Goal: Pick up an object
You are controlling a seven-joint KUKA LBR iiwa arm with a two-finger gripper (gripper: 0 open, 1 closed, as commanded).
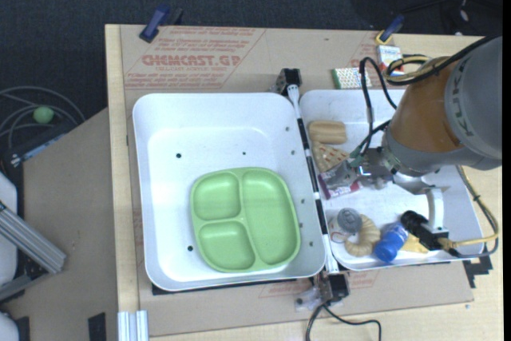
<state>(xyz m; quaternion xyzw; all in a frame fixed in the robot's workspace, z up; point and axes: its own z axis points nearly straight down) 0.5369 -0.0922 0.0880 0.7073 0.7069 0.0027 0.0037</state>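
Note:
My gripper (pixel 354 169) is low in the right bin (pixel 455 208), reaching in from the right under the grey and orange arm. Its tip sits against a small heap of things (pixel 334 176) near the bin's left wall, including a dark red packet and a pale ridged piece. A tan block (pixel 327 131) lies just behind that heap. Nearer the front lie a grey disc (pixel 347 220), a beige ring-shaped thing (pixel 366 234) and a blue object (pixel 390 244). I see nothing lifted off the bin floor.
The left bin (pixel 160 132) holds a green divided plate (pixel 243 218) at its front middle. A black-edged divider (pixel 307 164) runs between the two bins. The cardboard bench top (pixel 192 60) lies behind them, with a blue clip (pixel 154 24) at its far left corner.

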